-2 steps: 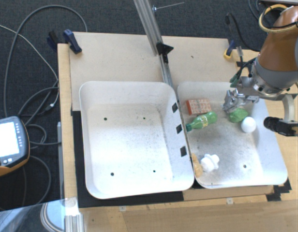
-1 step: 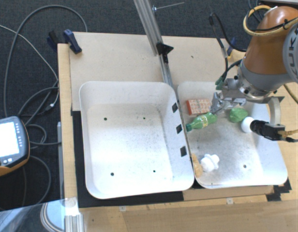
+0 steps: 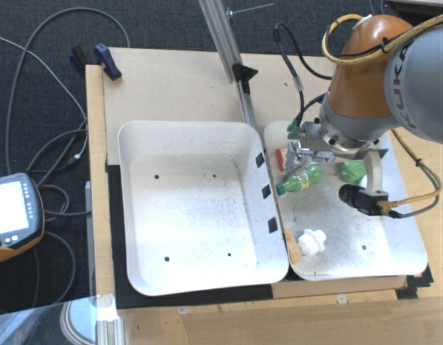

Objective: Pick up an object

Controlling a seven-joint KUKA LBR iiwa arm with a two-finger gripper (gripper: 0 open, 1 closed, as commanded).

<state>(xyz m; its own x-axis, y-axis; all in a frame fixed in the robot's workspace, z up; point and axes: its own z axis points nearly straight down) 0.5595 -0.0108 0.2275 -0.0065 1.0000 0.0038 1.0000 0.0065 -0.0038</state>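
Hovering my gripper [image 3: 302, 154] over the green plastic bottle [image 3: 300, 180]; can't tell its state, so I'd center before lifting, avoiding the orange piece [image 3: 280, 157] at nine o'clock.

Green bottle [image 3: 300, 180] laid tilted at right bin's ten o'clock, white object [image 3: 311, 241] at six o'clock, green item [image 3: 352, 169] at twelve

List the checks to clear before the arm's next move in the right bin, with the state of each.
1. Claw is over the right bin: ok.
2. Green bottle lies just below the claw: ok.
3. Bottle held by the claw: cannot tell.
4. White object lies apart from the bottle, near the bin's front: ok.
5. Green object is partly hidden by the wrist: not ok.
6. Red object crowds the bottle's side: not ok.
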